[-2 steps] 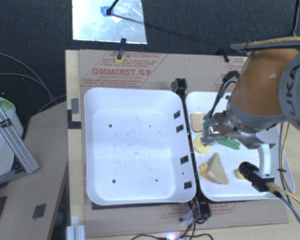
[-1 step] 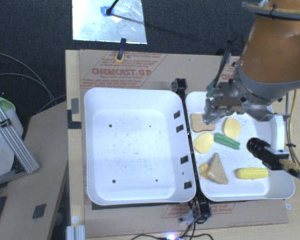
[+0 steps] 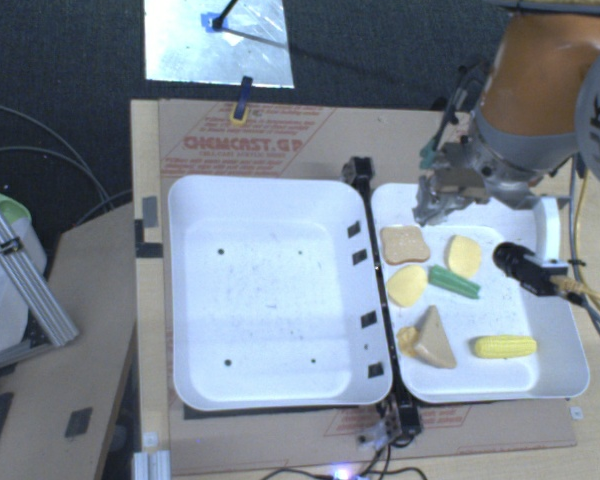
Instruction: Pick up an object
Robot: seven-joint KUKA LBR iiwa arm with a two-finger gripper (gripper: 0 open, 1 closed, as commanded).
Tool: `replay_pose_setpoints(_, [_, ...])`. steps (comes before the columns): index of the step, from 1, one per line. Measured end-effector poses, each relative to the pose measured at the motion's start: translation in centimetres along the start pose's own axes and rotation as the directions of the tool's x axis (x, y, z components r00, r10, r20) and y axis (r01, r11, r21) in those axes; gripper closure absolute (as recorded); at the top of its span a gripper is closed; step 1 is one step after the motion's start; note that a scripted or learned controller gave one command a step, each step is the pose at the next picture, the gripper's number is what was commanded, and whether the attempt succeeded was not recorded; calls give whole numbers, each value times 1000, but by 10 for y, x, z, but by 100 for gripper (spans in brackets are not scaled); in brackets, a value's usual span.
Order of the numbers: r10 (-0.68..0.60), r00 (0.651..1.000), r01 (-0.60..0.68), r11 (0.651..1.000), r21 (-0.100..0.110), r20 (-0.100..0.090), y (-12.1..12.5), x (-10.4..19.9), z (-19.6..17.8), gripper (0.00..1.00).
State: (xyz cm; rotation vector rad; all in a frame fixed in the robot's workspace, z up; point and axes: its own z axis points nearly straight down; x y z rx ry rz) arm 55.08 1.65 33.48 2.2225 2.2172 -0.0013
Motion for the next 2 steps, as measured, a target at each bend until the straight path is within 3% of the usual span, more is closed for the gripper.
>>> replay_pose_setpoints(1, [-9,1000,9,1000,6,-2,59,36,159,100])
replay_pose_setpoints(2, [-8,1000,8,1000,5,-3,7,67,151,100])
